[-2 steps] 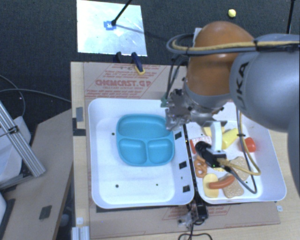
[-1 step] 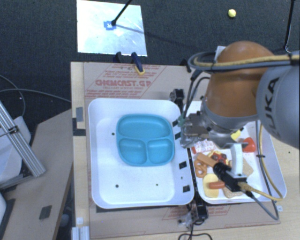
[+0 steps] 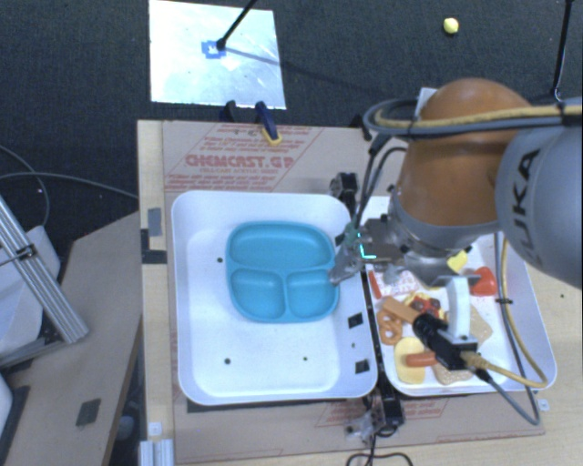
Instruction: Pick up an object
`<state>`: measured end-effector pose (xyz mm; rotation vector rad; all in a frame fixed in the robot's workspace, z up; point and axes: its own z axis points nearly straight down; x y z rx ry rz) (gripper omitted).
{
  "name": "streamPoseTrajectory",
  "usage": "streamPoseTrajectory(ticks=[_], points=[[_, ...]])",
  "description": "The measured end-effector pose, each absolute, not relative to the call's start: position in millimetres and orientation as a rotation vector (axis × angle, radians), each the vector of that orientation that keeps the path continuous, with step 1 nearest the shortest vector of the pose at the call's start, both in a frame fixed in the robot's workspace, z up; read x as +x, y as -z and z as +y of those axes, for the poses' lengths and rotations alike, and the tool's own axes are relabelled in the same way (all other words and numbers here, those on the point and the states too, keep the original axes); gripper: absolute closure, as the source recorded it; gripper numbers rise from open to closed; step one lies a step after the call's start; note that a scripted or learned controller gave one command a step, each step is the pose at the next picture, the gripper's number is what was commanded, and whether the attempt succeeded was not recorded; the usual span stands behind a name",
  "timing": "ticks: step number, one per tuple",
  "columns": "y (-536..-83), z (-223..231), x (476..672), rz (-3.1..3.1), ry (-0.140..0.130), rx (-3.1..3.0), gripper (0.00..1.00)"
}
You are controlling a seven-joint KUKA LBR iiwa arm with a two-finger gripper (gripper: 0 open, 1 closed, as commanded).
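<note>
Now | step: likely grasp approach | gripper [image 3: 345, 263] at blue divided plate [image 3: 273, 271] right rim, left bin [image 3: 202, 369] | grip state: cannot tell | next: pinch rim, lift

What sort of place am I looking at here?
Probably a robotics lab: a robot arm reaches over two white bins, one holding a blue divided plate, the other what looks like toy food.

Light blue compartment plate [image 3: 278, 271] in a white left bin [image 3: 196, 364], white right bin [image 3: 539, 350] with a brown pretzel [image 3: 398, 314], a red-orange sausage [image 3: 417, 360] and a yellow piece [image 3: 407, 346], grey arm [image 3: 539, 196] with orange band, tan cardboard [image 3: 239, 159] with red lettering, yellow ball [image 3: 450, 25] on dark floor [image 3: 73, 91]
</note>
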<state>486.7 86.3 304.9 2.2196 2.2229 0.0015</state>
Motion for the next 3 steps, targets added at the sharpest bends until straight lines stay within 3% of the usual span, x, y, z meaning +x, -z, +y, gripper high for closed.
streamPoseTrajectory(ticks=[1, 2, 3], points=[[-203, 63, 501.4, 2.222, 0.012, 2.227, 0.00], [-220, 65, 503.3, 2.224, -0.003, 2.218, 1.00], [-233, 114, 518.8, 2.230, -0.006, 2.212, 1.00]])
